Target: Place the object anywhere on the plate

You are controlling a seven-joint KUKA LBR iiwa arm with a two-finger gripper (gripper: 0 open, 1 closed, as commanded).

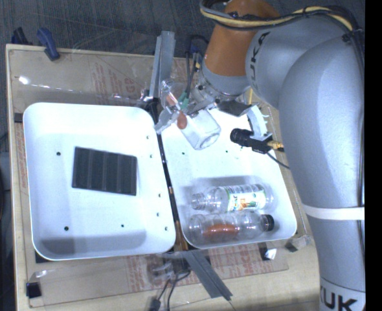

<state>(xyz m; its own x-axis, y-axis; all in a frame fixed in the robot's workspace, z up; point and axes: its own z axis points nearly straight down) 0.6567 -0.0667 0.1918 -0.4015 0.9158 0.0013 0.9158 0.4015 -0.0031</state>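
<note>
The plate (105,171) is a dark grey ribbed rectangle lying flat in the middle of the left white bin (42,225). My gripper (177,114) hangs over the top left corner of the right bin (285,193), close to the divide between the bins. A clear plastic cup (201,133) sits tilted at its tips, and the fingers (182,119) are shut on the cup's near rim. The cup is right of and above the plate, well apart from it.
Two clear plastic bottles lie side by side at the front of the right bin: one with a colourful label (233,199), one with reddish contents (228,226). The grey arm (314,109) covers the right side of that bin.
</note>
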